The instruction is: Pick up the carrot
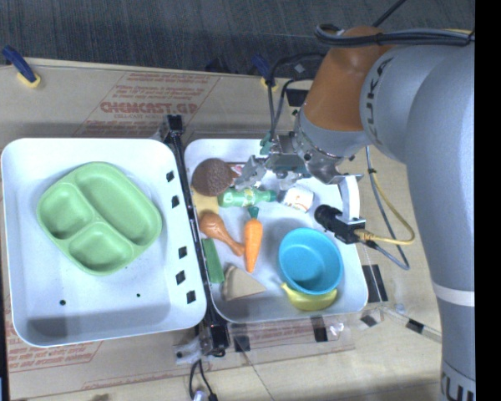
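Carrot [252, 241] lies just below the gripper [263, 176] toward the bin's near edge, long axis running near-far; jaws' state unreadable.

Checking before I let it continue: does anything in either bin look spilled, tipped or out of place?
Nothing looks spilled or damaged. The blue bowl sits partly on the yellow bowl in the right bin, a bit askew. The carrot lies flat beside the drumstick.
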